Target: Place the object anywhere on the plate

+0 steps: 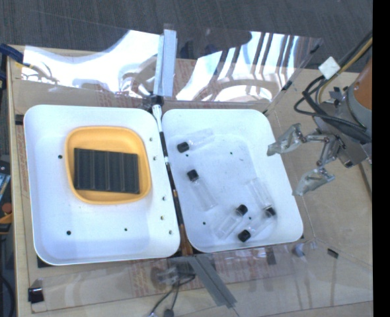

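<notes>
Fingers [301, 160] spread, clear of right bin [284, 177]; vials [198, 183] inside, well apart from them

Two white bins [43, 236] sit side by side. One yellow plate [106, 142] lies in the left bin; five clear, black-capped vials [201, 189] lie in the right.

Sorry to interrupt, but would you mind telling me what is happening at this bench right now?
A grey robot arm's gripper hangs at the right edge of the right white bin, with nothing between its open jaws. Several clear plastic vials with black caps lie scattered in that bin. The yellow rounded plate with a dark ribbed insert sits in the left white bin, with no vial on it, so the placing is not yet done.
</notes>
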Robot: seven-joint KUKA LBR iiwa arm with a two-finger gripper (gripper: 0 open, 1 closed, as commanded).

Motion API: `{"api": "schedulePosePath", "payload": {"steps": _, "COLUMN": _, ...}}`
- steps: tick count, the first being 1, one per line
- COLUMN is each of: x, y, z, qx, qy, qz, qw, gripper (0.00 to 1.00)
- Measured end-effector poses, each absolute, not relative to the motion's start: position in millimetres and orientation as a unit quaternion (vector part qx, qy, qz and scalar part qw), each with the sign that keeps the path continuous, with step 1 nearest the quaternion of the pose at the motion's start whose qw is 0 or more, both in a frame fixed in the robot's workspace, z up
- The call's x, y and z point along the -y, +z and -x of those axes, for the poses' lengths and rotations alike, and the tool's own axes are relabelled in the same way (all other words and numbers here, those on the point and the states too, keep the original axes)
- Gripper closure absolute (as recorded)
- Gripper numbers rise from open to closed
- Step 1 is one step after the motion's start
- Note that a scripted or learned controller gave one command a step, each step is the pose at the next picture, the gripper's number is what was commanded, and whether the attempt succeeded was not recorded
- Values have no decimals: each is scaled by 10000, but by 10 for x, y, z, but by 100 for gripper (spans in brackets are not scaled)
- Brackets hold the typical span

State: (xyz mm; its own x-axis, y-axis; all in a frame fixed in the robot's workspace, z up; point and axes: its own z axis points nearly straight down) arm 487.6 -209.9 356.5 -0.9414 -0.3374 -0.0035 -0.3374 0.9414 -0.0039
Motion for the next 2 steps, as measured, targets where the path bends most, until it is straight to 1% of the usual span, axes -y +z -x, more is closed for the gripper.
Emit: {"api": "schedulePosePath", "payload": {"steps": 2, "x": 2105, "y": 3561, "z": -4871, "qx": -9854, "qy": -15, "qz": 1704, "qw": 15, "gripper": 0}}
